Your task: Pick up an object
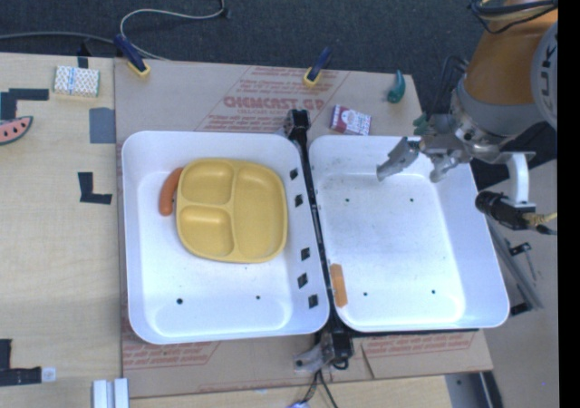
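Observation:
My gripper hangs over the back edge of the right bin, its two fingers spread apart with nothing between them. A small orange carrot-like piece lies against the right bin's front left wall, far from the gripper. In the left bin a yellow divided plate rests, with an orange sausage-shaped piece tucked along its left rim.
A small red and white packet lies on the cardboard behind the bins. Clamps and a teal hook sit on the bench's back edge. A black divider runs between the bins.

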`<state>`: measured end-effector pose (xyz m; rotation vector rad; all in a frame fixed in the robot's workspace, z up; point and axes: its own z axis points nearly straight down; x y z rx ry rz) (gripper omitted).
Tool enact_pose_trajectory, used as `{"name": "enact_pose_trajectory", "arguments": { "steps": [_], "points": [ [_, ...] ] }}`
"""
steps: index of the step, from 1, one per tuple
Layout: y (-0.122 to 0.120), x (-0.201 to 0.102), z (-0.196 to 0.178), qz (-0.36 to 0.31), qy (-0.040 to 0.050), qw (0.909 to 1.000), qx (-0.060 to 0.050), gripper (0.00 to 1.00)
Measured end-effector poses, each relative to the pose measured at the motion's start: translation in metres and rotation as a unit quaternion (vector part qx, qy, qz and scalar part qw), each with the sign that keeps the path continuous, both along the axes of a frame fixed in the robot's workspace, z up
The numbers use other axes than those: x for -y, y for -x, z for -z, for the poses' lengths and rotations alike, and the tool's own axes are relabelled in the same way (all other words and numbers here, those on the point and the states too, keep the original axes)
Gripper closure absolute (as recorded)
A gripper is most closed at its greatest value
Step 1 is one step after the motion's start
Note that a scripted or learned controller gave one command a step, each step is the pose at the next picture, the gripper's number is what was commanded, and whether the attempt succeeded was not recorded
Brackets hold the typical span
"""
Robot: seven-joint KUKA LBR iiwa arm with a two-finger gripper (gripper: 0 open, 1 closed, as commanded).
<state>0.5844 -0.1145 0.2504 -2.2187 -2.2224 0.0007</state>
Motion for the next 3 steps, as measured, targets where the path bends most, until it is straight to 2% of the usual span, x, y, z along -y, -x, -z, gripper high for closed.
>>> {"name": "enact_pose_trajectory", "arguments": {
  "steps": [1, 2, 3],
  "points": [
    [0.002, -0.02, 0.093, 0.001, -0.0002, 1.0, -0.001, 0.0],
    [0.093, -0.057, 0.067, 0.0, -0.0001, 1.0, 0.0, 0.0],
    [0.037, -0.08, 0.067, 0.0, -0.0001, 1.0, 0.0, 0.0]
  ]
}}
